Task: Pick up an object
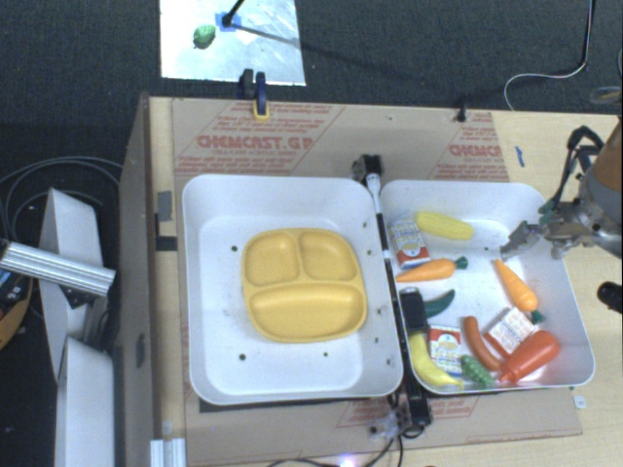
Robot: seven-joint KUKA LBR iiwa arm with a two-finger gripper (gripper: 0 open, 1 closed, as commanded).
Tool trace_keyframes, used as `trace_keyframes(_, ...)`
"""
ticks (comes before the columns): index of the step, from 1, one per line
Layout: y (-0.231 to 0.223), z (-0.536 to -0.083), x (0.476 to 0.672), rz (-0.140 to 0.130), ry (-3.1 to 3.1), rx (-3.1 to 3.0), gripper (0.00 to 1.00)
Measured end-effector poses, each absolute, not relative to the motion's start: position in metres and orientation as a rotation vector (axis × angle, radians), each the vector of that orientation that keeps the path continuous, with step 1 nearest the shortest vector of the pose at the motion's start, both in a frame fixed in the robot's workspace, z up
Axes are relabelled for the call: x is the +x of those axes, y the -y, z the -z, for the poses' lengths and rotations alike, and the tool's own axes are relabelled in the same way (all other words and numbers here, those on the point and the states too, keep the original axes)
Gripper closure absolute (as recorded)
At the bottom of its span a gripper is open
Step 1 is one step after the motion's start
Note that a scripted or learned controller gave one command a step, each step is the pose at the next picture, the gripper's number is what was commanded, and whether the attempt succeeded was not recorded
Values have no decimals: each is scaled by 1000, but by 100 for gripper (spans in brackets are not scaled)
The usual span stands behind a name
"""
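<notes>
The right bin (pixel 487 198) holds toy food: a yellow corn cob (pixel 445 226), a small red and white carton (pixel 409 242), an orange carrot (pixel 428 269) and a second carrot (pixel 514 286). Nearer the front lie a banana (pixel 425 358), a sausage (pixel 478 341), two more cartons (pixel 508 329) and a red-orange bottle (pixel 531 355). My gripper (pixel 519 235) hangs over the bin's right side, just above the second carrot and right of the corn. Nothing shows in its grasp.
The left bin (pixel 219 212) carries a yellow divided plate (pixel 302 284). A black clip (pixel 412 309) sits on the wall between the bins, with a dark green toy (pixel 440 302) beside it. Cables (pixel 545 76) trail over the bench at the back right.
</notes>
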State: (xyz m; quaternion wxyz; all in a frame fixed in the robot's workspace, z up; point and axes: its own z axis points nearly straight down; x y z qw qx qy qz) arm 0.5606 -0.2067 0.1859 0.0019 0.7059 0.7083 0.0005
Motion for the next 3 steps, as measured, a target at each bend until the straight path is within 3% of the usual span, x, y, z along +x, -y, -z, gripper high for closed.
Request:
trace_keyframes(1,198,-103,550,1,-2224,2220,0)
trace_keyframes(2,113,-128,540,-2,-2226,2217,0)
trace_keyframes(3,147,-84,496,0,-2221,2220,0)
